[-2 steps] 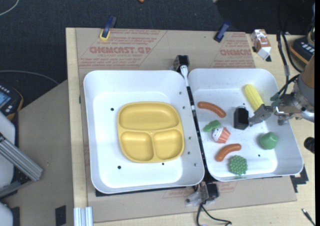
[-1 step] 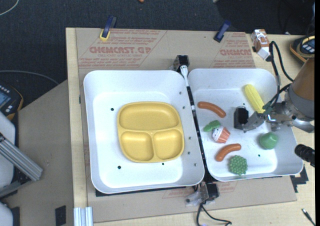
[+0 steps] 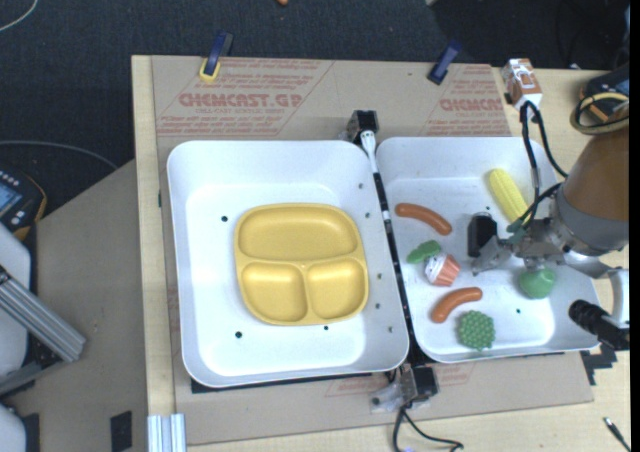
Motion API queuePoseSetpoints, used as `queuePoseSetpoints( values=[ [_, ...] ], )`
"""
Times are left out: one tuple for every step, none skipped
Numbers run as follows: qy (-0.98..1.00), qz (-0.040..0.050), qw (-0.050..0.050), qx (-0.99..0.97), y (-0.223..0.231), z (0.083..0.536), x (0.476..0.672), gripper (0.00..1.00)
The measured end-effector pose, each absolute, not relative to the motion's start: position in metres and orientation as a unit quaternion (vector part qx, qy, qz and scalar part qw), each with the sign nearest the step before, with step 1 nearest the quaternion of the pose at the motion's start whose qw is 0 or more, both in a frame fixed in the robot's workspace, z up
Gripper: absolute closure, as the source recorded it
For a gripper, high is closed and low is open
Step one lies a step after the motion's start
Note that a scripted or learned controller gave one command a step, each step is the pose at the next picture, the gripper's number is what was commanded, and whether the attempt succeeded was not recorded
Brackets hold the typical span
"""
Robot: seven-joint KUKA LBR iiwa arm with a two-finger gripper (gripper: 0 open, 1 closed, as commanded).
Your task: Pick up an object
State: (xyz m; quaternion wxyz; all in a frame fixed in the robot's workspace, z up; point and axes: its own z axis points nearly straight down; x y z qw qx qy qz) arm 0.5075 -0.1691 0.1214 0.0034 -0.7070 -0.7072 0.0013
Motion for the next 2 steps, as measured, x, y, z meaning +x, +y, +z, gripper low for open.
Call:
queuePoseSetpoints(
  values=[
    [-0.707, 0.0008, 0.003, -0.707, -0.168, 0.082, 0.507, 0.00],
    [-0.707, -0.0002, 0.000, -0.707, -0.169, 0.095, 0.508, 1.00]
  ],
)
